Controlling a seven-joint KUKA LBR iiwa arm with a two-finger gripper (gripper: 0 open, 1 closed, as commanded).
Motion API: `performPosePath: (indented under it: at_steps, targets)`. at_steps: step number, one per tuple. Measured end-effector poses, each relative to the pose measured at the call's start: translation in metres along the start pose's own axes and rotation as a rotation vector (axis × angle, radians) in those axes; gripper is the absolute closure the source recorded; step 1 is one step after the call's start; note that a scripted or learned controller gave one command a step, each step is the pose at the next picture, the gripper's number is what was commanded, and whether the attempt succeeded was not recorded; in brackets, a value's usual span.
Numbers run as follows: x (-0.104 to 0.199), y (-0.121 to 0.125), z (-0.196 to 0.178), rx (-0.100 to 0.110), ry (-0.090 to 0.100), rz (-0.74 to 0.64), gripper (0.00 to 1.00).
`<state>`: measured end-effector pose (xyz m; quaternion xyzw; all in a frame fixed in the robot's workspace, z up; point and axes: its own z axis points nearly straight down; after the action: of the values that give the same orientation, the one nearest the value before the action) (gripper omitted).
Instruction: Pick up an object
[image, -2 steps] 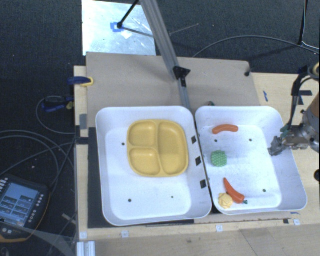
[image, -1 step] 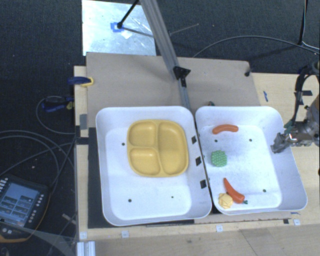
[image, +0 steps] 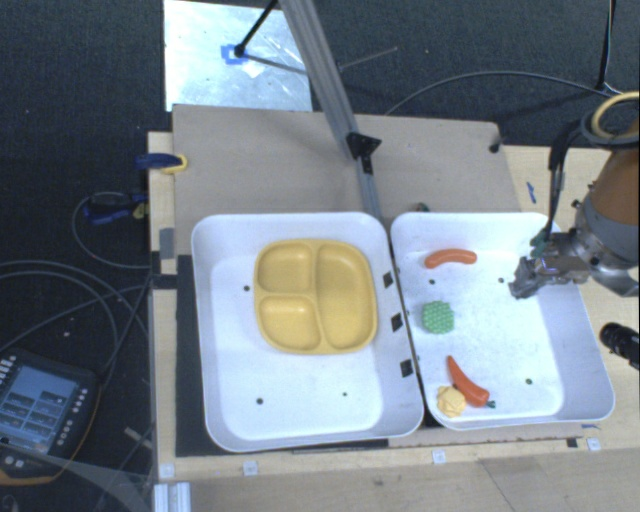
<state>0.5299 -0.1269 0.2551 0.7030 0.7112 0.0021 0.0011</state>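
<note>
Claw (image: 527, 281), grip state unreadable, hovers right of sausage (image: 450, 258) lying left-right in right bin (image: 578, 350).

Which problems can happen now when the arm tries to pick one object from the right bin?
The red carrot-shaped toy touches the small yellow toy near the right white bin's front wall, so a grasp there may catch both or hit the wall. The thin orange sausage-shaped toy may slip from the gripper.

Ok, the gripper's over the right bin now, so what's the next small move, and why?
Probably shift the gripper left toward the orange sausage before descending. The gripper hangs over bare bin floor near the right bin's upper right, with nothing under it. The sausage looks like the nearest object, lying apart from the green ball, so approach seems uncluttered.
</note>
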Motion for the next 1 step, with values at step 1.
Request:
performPosePath:
  at_steps: [1]
  targets:
    - [0.0584, 0.0111, -0.0049, 0.001, 0.001, -0.001, 1.0]
